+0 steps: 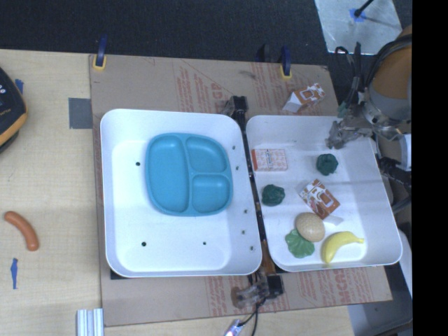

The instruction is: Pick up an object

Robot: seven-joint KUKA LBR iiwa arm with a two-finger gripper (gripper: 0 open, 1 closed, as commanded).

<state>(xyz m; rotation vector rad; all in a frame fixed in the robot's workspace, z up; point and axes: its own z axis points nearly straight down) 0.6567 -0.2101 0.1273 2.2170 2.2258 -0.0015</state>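
The right bin (371,187) holds several small objects: a red-and-white packet (269,159), two dark green lumps (327,164) (273,194), a brown-and-white carton (319,198), a beige egg-like ball (309,227), a green leafy piece (299,244) and a yellow banana (340,246). My gripper (341,135) hangs over the bin's far right corner, just above and right of the upper green lump. Nothing shows between its fingers.
The left bin (119,208) holds a blue divided plate (189,173). A small carton (305,98) lies on the cardboard behind the right bin. A sausage toy (22,230) lies on the bench at far left. Blue clamps (100,51) hold the cardboard's back edge.
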